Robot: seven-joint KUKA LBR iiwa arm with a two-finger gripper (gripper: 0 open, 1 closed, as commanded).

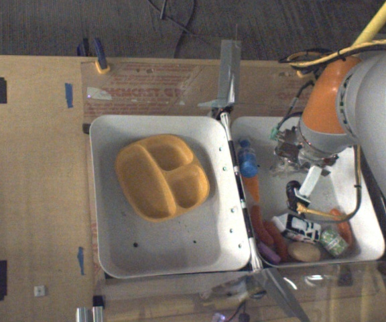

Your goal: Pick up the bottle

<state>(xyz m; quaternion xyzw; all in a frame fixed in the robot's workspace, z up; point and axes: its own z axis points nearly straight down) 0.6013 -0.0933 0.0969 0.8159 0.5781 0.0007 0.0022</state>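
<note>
- Bench (32, 193): pale wood, two white bins side by side, with black markings and bits of blue tape (69, 94) at its left side.
- Left bin (166, 247): holds one yellow divided plate (163, 176), three compartments, sitting toward the bin's far-left part. Its lobed side points to the bin's right wall.
- Right bin (344, 193): crowded along the near edge, barer toward the far edge.
- Bottle (248, 170): lies on its side in the right bin, tight along the left wall. The blue cap points to the far edge and the orange lower body runs toward the near edge.
- Gripper (292, 154): hangs over the right bin's far-middle, right of the bottle and apart from it, with bare bin floor between them. Nothing is seen held in it. Whether it is open or closed cannot be made out from this slant.
- Arm (327, 109): grey with an orange band, coming in over the right bin's far-right corner.
- Near-left corner of the right bin: red long pieces (267, 232) lie just past the bottle's base, with a purple piece (270, 252) beside them.
- Near edge, middle to right: a black-and-white packet (301, 228), a tan rounded item (305, 252), a green item (332, 242) and an orange-red item (342, 231), all close together.
</note>
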